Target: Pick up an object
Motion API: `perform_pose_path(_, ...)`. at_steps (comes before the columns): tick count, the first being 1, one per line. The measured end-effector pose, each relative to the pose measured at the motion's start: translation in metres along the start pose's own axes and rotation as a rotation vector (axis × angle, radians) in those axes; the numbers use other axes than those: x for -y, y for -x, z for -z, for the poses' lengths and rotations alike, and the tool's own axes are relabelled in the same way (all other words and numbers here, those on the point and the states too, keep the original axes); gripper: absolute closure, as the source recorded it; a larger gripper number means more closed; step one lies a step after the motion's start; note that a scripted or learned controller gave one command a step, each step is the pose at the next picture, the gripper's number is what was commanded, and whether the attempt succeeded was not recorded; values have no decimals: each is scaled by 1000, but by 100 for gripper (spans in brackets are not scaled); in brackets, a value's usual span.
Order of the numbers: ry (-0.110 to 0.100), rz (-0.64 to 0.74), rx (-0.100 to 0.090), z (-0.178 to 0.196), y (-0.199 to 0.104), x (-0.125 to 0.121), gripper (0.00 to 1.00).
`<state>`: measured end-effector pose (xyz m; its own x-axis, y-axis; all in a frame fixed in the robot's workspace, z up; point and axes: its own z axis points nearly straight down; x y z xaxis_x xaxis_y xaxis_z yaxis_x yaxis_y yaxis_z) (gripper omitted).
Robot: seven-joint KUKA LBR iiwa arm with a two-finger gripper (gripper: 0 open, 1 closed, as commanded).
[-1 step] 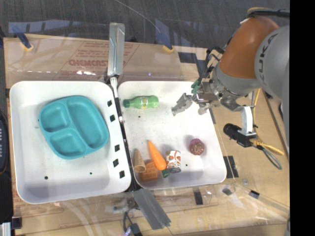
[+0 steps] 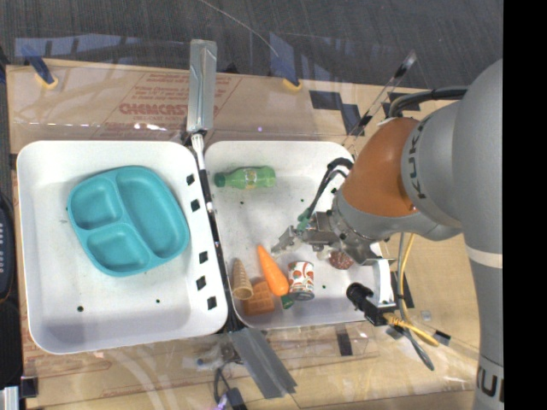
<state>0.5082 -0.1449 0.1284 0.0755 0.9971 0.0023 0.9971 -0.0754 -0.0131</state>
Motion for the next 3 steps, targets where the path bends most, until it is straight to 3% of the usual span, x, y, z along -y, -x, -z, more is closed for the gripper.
perform_pose_path(1,13,-26,0,-36,20,29,0)
perform_pose_path(2,14,-19,1,-26,20,27,100)
perform_pose_path(3,21,86,2,91,-55,-34,100)
